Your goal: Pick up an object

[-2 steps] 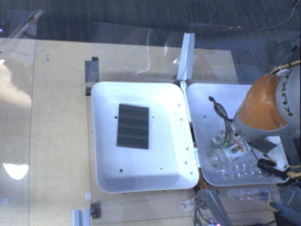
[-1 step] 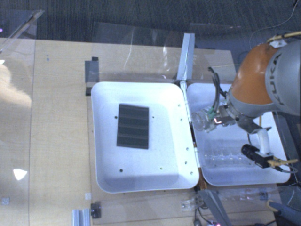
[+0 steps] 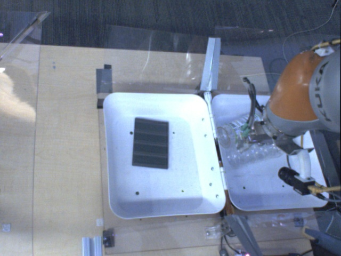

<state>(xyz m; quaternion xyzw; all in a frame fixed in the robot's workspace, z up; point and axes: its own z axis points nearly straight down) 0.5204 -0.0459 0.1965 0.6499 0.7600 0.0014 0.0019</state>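
Wide open floor in the left bin around the dark ribbed block, right bin crowded by arm and clear clutter.

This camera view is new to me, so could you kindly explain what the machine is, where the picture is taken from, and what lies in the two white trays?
The picture comes from one fixed camera above a wooden bench, looking down at a slant. The grey and orange shape on the right is a robot arm reaching in from that side. Its job is to pick up an object. Two shallow white bins sit side by side. The left bin holds a dark ribbed block, lying flat near the middle. The arm hangs over the right bin, where some clear plastic items lie; they are see-through and hard to make out. The tool sits low among them, but its tip is too hidden to say whether it holds anything.
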